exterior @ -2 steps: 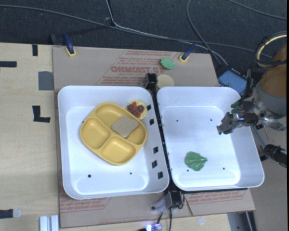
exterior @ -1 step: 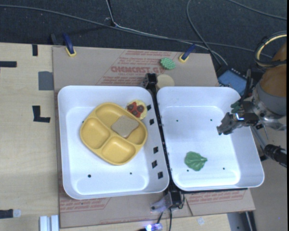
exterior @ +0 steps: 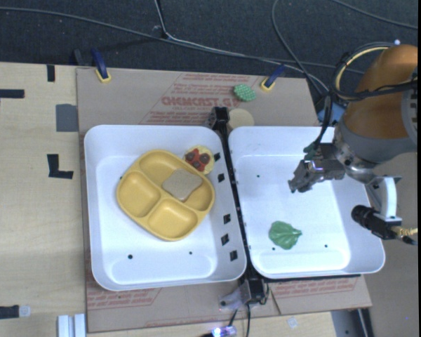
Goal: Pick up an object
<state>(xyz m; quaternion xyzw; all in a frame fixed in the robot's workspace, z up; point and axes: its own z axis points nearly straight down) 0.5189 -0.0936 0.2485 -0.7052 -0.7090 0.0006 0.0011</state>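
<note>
A green leaf-shaped object (exterior: 285,234) lies on the floor of the right bin (exterior: 266,149), near its front. My gripper (exterior: 299,182) hangs over the right bin's middle, up and slightly right of the leaf, with nothing seen between its fingers. In the left bin (exterior: 105,258) rests a yellow divided plate (exterior: 165,194) with a tan square slice (exterior: 182,184) on it. A small red-and-yellow item (exterior: 199,158) sits at the plate's upper right edge.
A black divider (exterior: 231,188) runs between the two bins. A small green object (exterior: 243,92) lies on the cardboard behind the bins, next to a yellow clamp (exterior: 270,82). Cables cross the dark floor at the back.
</note>
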